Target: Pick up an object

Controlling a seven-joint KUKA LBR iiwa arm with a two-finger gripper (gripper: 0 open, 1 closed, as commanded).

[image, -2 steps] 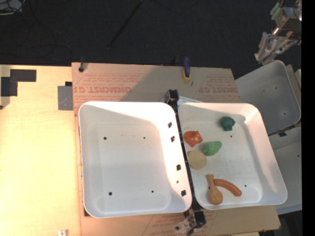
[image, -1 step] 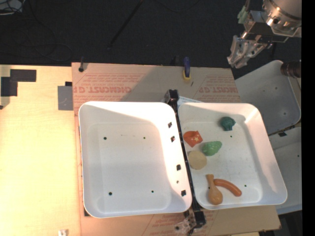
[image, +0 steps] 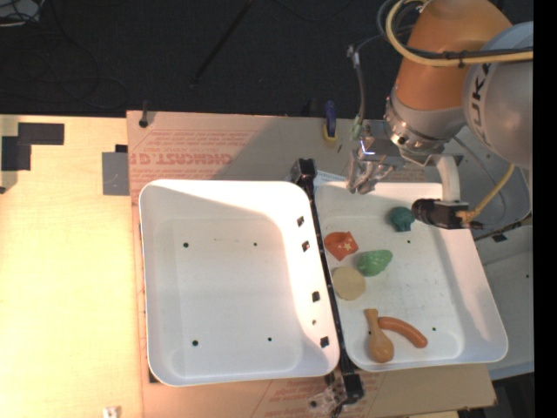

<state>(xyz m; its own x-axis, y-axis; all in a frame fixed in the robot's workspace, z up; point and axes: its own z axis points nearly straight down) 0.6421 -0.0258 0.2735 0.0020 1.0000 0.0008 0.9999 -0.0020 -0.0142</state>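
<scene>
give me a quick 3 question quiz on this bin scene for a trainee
1. True or false: the toy items all lie in the right bin.
2. Multiple choice: which item lies nearest the end effector?
A. orange sausage-shaped toy
B. teal toy
C. tan pear-shaped toy
3. Fill in: the red toy lies beside the ____ between the two bins.

Key
1. True. The red toy, green toy, pale round disc, teal toy and the two at the front all sit there.
2. B
3. divider
</scene>
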